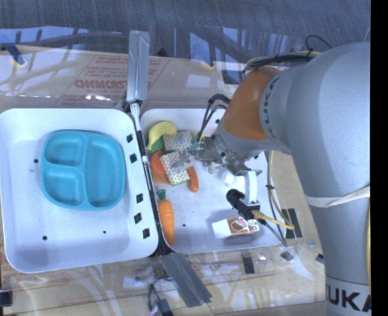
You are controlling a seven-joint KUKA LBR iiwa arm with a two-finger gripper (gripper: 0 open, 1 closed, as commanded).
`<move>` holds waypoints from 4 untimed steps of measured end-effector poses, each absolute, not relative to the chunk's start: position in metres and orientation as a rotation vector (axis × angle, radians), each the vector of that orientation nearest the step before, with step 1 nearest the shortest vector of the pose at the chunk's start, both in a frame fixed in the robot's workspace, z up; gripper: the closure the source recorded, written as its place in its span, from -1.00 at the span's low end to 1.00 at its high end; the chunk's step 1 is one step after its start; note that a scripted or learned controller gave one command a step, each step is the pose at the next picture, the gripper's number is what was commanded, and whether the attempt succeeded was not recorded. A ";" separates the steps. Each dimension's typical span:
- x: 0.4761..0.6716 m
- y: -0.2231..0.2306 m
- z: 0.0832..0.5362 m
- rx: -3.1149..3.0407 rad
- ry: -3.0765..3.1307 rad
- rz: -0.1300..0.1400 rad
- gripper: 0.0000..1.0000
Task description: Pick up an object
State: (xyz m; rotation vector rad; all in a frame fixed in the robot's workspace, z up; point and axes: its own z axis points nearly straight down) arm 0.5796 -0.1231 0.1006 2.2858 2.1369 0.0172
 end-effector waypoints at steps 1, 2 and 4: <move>0.627 -0.138 0.096 2.265 2.165 0.006 -1.00; 0.595 -0.134 0.090 2.236 2.213 -0.006 -1.00; 0.632 -0.105 0.222 2.078 2.357 -0.002 1.00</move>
